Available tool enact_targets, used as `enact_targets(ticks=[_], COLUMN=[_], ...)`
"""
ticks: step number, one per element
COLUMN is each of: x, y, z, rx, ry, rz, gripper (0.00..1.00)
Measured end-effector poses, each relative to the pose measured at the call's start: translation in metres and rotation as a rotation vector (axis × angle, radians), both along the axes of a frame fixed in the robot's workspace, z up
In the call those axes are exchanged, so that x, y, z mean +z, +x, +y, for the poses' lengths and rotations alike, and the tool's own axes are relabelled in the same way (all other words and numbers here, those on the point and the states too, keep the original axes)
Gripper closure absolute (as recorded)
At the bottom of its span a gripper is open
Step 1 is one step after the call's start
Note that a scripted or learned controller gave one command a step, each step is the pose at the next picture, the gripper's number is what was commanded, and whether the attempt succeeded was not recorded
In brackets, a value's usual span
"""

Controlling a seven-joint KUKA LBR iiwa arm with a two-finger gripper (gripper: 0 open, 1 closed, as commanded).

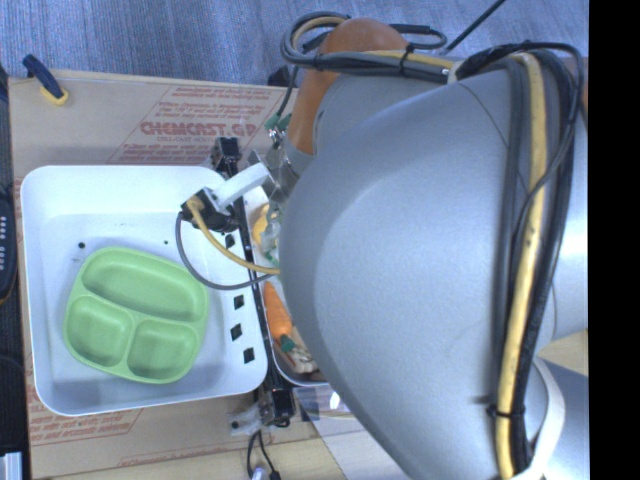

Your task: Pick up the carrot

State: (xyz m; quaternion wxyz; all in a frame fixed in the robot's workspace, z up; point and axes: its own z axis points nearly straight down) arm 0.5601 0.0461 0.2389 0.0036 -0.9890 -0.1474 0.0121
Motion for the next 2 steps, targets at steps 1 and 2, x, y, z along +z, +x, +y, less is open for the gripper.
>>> enact_targets(ticks=[1,2], x=[0.085,-0.003], y=[-0.003,-0.006], z=[0.099,0.070], rx=[-0.072,-0.084], ry=[0.001,-0.007], rz=[-0.020,-0.007], gripper=[1.00,1.00])
